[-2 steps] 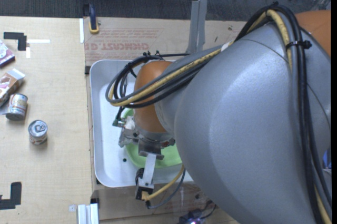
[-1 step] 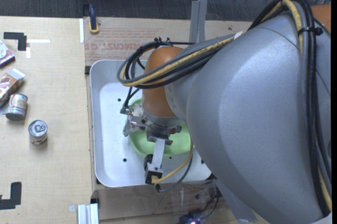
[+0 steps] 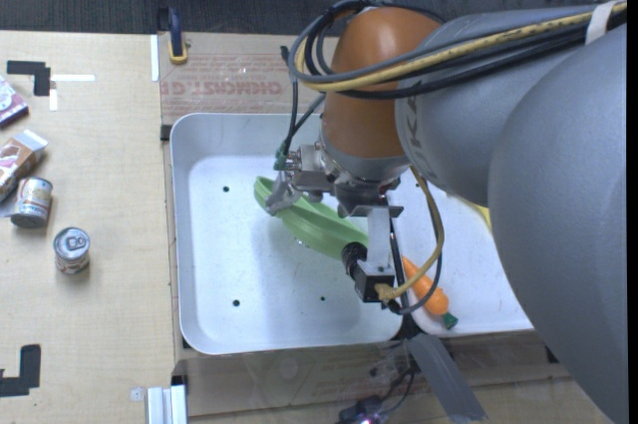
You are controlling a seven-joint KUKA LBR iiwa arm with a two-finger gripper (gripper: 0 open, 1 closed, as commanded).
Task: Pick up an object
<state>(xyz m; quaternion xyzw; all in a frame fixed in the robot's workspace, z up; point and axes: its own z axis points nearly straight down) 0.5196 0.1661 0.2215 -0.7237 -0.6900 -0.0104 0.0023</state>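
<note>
A long, curved, pale green pod lies flat near the middle of the white bin, its upper end hidden. A small orange carrot with a green tip lies by the near rim.

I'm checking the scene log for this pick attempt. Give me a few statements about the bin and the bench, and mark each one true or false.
1. A curved green object lies in the white bin. True.
2. The gripper is over the bench, outside the bin. False: it is over the bin, at the green object.
3. A can sits on the bench left of the bin. True.
4. The orange object lies in the bin's left half. False: it lies toward the right, near the front wall.
</note>
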